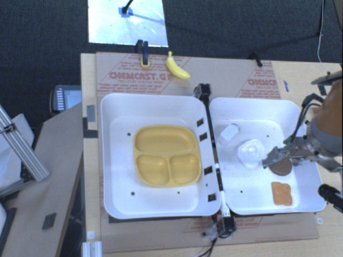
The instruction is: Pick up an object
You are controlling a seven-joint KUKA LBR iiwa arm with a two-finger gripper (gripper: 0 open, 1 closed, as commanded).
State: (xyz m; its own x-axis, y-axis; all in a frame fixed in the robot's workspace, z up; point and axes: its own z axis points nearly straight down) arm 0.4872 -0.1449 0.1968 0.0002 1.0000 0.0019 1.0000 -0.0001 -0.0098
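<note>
Gripper (pixel 274 159) sits low in the right-hand shallow white bin (pixel 289 111), fingers pointing toward the divider, tip right between the crumpled clear plastic cup-like object (pixel 250 152) and the flat round brown disc (pixel 281 168). Can't tell how far the pincer is open from this slant; the finger ends blur into one dark-grey wedge, and nothing is visibly clamped between them. It looks to be touching or just over the brown disc's upper-left edge, with the clear piece just beside the tip. Likely target is one of those two. My read: the clear piece is light, thin, squashy and slick, so it will deform and may pop out; pinch across the crumpled rim, not the smooth belly. Brown disc is flat against the bin floor, stiff-ish, hard to get fingers under; it needs an edge grab. Also in that bin: a small orange-tan toast-like slab (pixel 282 193) near the front wall, and a small white block (pixel 229 132) toward the back. Left-hand white bin (pixel 115 143) holds a yellow three-compartment plastic tray (pixel 163 155), well apart from the arm.
</note>
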